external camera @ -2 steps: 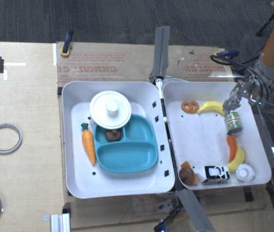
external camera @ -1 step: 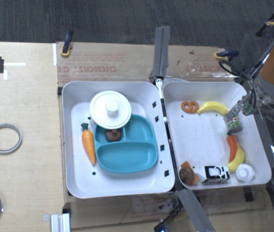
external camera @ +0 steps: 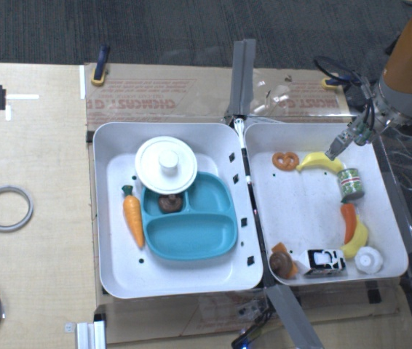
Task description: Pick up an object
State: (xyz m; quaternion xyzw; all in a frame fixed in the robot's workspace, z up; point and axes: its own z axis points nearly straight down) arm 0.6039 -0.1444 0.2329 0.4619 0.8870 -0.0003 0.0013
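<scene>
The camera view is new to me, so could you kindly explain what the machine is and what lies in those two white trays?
This is one picture, taken from a fixed camera above a bench, looking down at a slant. The grey and orange shape at the right is a robot arm; its end effector hangs just over a banana in the right bin, with nothing visibly held. That bin also has a pretzel, a green can and other toy foods. The left bin holds a blue divided tray, a white lid and a carrot.
</scene>
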